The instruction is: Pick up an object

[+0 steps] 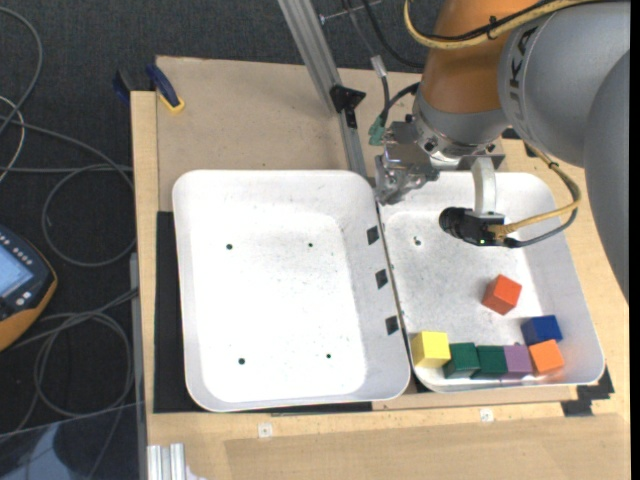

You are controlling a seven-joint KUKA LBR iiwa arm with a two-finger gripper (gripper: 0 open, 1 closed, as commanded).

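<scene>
From above, my jaws (402, 181) hang over the far left corner of the right bin (575, 298), by the wall shared with the left bin (190, 268); whether they are released or clenched I cannot tell. Toward the camera and right of my jaws lies a red-orange cube (502, 294). Nearer the camera still, along the front wall, sit yellow (432, 348), green (476, 359), purple (518, 359), orange (546, 356) and blue (541, 329) blocks

A robotics lab: a plywood surface (250, 118) on dark carpet (60, 28), loose cables (60, 183) trailing at nine o'clock, an aluminium camera strut (315, 43) at twelve, a handheld control pendant (18, 283) lying beside.
</scene>
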